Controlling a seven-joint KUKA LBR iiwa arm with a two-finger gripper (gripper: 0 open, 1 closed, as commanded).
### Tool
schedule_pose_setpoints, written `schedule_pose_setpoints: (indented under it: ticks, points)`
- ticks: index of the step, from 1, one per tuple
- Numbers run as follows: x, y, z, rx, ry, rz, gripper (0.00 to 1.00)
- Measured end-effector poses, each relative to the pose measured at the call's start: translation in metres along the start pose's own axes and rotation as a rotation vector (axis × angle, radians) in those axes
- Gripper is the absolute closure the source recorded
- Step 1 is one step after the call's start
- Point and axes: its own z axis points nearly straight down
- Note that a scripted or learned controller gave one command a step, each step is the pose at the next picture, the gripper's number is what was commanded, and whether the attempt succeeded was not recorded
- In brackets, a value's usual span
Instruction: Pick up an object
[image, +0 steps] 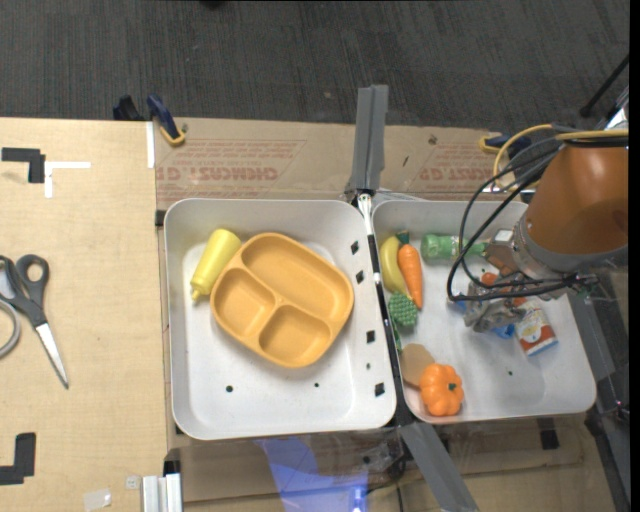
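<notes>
In the right bin (560, 395), the arm (580, 200) reaches down over a red-and-white carton (538, 334) lying near the bin's right side. The gripper (492, 308) sits just left of the carton amid cables; whether it is open or closed, or has hold of anything, cannot be told. Along the bin's left wall lie a carrot (410, 274), a banana (389, 264) and a green toy (404, 313), with a green can (438, 246) at the back and a pumpkin (441, 389) at the front. The left bin (200, 400) bears a yellow tray (282, 298) and a yellow bottle (213, 261). Scissors (35, 310) lie on the bench (80, 400).
</notes>
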Motion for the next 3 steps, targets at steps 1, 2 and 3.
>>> schedule_pose_setpoints:
  ticks: [1,2,3]
  points:
    - [0.0,0.0,0.0,0.0,0.0,-0.001,0.0]
    - [0.007,-0.015,0.01,-0.003,0.004,0.023,0.0]
    - [0.005,-0.015,0.0,0.0,-0.001,0.028,1.0]
